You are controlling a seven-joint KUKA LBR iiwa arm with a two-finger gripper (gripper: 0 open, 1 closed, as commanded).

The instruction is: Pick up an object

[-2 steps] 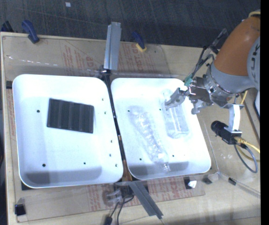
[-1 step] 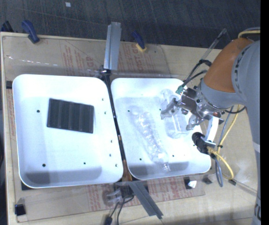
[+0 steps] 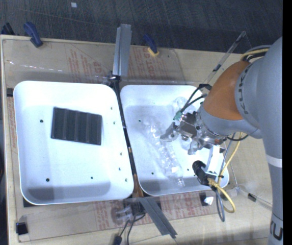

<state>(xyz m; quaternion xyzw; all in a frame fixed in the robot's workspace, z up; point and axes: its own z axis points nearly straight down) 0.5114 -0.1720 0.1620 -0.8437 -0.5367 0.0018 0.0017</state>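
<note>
A flat dark grey ribbed rectangle (image 3: 77, 126) lies in the left bin (image 3: 28, 177), towards its upper middle. In the right bin (image 3: 140, 177) a clear crinkled plastic object (image 3: 165, 147) lies stretched from the middle down to the lower right. My gripper (image 3: 179, 130) reaches in from the right, low over the right bin, its tip at the upper right end of the clear plastic. The wrist and cables hide the fingers.
A metal bar (image 3: 122, 50) stands at the back between the bins, and another (image 3: 156, 221) at the front. Blue clamps (image 3: 33, 34) hold the board's far edge. Yellow and black cables (image 3: 222, 188) hang by the right bin's lower right corner.
</note>
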